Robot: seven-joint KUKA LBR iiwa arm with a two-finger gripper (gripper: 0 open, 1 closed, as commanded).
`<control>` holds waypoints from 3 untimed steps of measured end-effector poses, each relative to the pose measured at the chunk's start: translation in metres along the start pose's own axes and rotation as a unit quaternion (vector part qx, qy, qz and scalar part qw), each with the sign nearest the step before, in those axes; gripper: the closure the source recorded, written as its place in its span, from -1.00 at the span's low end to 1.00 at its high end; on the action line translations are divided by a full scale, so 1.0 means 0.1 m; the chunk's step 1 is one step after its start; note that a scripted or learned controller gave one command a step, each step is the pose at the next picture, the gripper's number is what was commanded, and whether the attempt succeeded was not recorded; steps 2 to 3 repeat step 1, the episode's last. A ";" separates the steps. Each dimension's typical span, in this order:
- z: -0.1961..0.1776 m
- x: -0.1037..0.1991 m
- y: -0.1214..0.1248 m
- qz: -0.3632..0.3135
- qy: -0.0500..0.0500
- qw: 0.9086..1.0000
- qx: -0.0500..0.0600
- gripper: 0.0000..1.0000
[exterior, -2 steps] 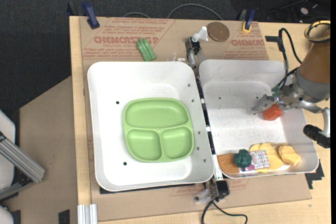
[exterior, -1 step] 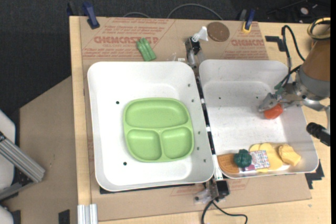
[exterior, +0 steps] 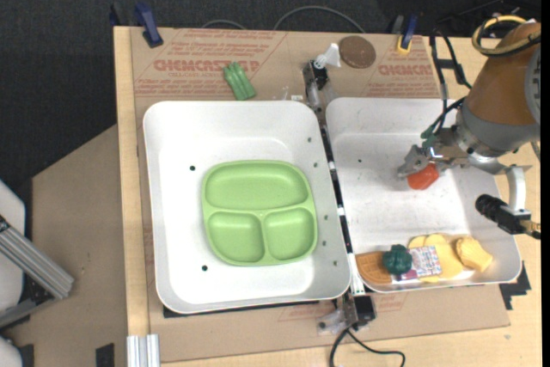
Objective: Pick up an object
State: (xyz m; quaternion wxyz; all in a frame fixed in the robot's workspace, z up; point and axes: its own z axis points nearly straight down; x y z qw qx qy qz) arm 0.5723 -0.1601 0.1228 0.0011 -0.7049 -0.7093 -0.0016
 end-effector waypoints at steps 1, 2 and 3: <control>-0.65 1.18 0.02 -0.004 0.001 1.000 -0.004 1.00; -0.65 1.18 0.02 -0.004 0.001 1.000 -0.004 1.00; -0.65 1.18 0.02 -0.004 0.001 1.000 -0.004 1.00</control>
